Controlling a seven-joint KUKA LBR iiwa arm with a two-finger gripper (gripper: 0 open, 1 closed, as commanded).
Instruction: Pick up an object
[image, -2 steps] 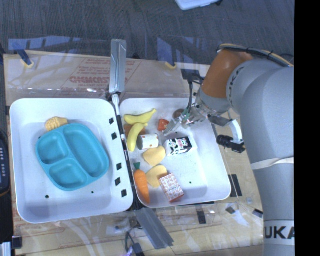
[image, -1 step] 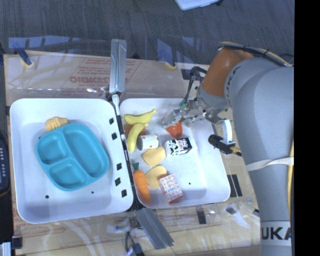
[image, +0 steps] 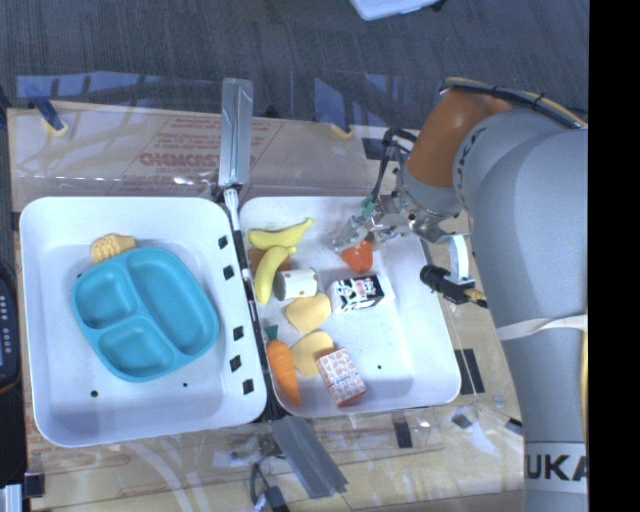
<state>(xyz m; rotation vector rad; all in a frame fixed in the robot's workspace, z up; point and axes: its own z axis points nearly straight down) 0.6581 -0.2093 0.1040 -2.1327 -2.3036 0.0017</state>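
Claw (image: 358, 232) sits low in the right bin (image: 425, 340), directly above a small orange-red item (image: 357, 258) (beside the black-and-white carton (image: 358, 292)). Grip state cannot be told. Banana (image: 274, 250) lies left.

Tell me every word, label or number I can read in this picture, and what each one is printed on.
"UKA": end of a brand name on the grey robot arm, cut off by its edge.
"CHEMCAST", likely: reddish print on the clear sheet behind the bins; the smaller lines are too blurred.
Black-and-white milk carton: print too small to read.
Red-patterned snack box: unreadable.
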